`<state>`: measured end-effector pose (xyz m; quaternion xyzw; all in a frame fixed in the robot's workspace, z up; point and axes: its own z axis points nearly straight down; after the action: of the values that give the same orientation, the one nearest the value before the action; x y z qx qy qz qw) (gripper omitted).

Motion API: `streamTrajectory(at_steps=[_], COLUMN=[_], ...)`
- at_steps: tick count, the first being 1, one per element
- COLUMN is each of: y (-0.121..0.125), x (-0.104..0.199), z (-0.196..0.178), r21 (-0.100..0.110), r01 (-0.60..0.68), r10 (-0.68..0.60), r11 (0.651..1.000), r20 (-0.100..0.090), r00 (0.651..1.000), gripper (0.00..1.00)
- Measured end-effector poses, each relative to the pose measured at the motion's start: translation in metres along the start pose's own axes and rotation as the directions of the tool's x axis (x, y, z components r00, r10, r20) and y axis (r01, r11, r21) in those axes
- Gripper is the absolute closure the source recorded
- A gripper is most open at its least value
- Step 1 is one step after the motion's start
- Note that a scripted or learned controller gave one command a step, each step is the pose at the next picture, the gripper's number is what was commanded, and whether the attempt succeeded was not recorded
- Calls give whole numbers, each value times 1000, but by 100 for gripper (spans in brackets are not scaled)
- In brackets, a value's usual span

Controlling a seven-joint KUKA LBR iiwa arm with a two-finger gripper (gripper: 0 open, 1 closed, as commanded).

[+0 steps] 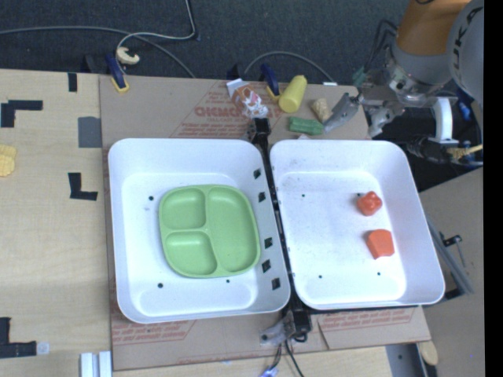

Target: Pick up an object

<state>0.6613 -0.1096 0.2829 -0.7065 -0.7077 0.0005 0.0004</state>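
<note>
Well apart, jaws [346,113] hang above red pepper [368,203].

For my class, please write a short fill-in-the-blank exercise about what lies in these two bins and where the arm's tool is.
1. The green divided plate lies in the ____ bin of the camera view.
2. The right bin holds ____ small objects.
3. The plate has ____ compartments.
4. The tool is above the cardboard beyond the bins' ____ edge.

Missing words: left; two; three; far
</note>
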Motion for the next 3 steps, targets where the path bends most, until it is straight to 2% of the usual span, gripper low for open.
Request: streamTrajectory(at_steps=[1,2,3], y=[-33,-45,-62], x=[-82,-105,-89], z=[85,131,195], r21=[2,2,-2], r01=[-2,-1,-1], r10=[2,1,1], r11=[1000,1000,1000], r20=[2,1,1], r00=[1000,1000,1000], gripper=[0,0,0])
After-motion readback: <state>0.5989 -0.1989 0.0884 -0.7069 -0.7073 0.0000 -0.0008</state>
